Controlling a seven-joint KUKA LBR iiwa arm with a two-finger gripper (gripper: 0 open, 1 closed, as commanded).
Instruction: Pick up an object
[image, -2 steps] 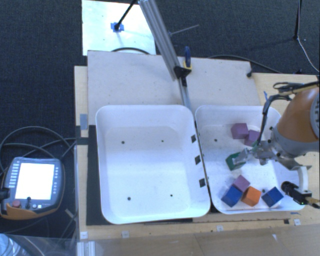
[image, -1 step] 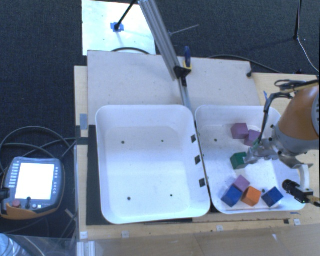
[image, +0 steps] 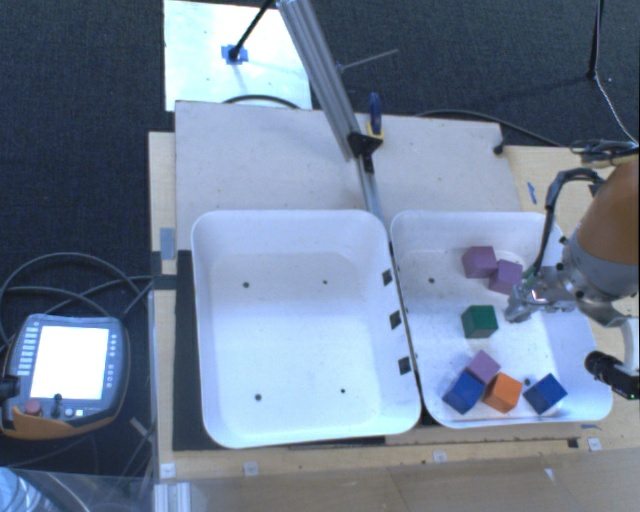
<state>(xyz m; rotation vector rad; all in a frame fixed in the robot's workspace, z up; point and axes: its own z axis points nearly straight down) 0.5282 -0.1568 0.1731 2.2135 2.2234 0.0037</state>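
Several small blocks lie in the right bin. Two purple blocks sit near its back, a green cube in the middle. Along the front are a blue cube, a light purple block, an orange cube and another blue cube. My gripper reaches in from the right and hovers just right of the green cube and below the second purple block. I see no block between its fingers.
The left bin stands beside the right one on the bench. A metal pole slants over the back of the bench. A teach pendant lies on the floor at the left.
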